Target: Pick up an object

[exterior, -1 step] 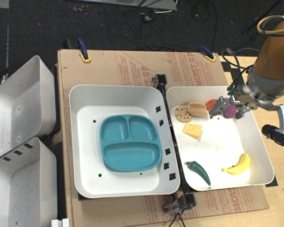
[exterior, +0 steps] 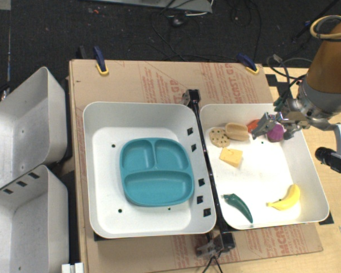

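Claw: the dark two-finger claw (exterior: 271,127) sits low over the far part of the right shallow white plastic bin (exterior: 307,169), its fingers spread apart and angled toward the middle of the bin.
Nearest thing: a small round purple toy fruit (exterior: 275,133) lies right at the claw, partly covered by it; whether a finger touches it I cannot tell, and it is not plainly between the fingers.
Neighbours: a small red piece (exterior: 253,125) sits just beside the claw's tip, and a tan bread-roll toy (exterior: 237,131) and a round brown cookie with dots (exterior: 218,136) lie close on that same side (a crowded corner).
Others in the bin: a yellow cheese wedge (exterior: 231,156) near the middle, a green pepper toy (exterior: 238,207) and a yellow toy banana (exterior: 285,198) along the near edge, well apart from the claw.
Left bin: the other white bin (exterior: 96,169) holds a teal divided plastic tray (exterior: 157,172).
Step in hand: my reading is that the claw is lining up on the purple fruit.
Doing it well: centre the gap over the fruit so both fingers straddle it, and descend straight; a round thing will likely roll out if pinched off-centre.
Watch for: the leading finger catching the red piece or roll, which could block closing.
Check: lift slowly and confirm the fruit rises with the claw.
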Robot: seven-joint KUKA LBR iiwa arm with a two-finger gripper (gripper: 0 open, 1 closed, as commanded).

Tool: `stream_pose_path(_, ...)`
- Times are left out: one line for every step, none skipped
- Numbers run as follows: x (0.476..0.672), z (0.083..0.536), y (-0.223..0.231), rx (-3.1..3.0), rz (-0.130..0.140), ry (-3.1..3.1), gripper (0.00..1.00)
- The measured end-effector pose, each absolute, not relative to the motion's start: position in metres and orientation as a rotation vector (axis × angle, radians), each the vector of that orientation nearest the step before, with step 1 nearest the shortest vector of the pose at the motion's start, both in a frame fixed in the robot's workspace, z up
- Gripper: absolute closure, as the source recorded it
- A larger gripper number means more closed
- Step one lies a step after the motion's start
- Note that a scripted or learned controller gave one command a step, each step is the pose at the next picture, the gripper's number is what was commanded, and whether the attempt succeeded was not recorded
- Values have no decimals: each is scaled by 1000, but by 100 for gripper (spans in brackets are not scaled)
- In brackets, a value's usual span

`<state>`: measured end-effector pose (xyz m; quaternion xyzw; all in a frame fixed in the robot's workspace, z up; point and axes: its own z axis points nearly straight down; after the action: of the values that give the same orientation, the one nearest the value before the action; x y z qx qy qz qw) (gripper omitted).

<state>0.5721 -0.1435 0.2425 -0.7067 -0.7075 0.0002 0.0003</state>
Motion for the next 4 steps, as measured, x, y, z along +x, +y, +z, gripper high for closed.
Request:
stream_pose_path(566,182,-137,-2219,5,-2217,0)
stream_pose_path(567,120,-129,-2220,3,-2218,0)
stream_pose_path(567,90,-129,-2221,3,-2218,0)
stream_pose_path(568,102,-129,-2224,-1,-2219,100)
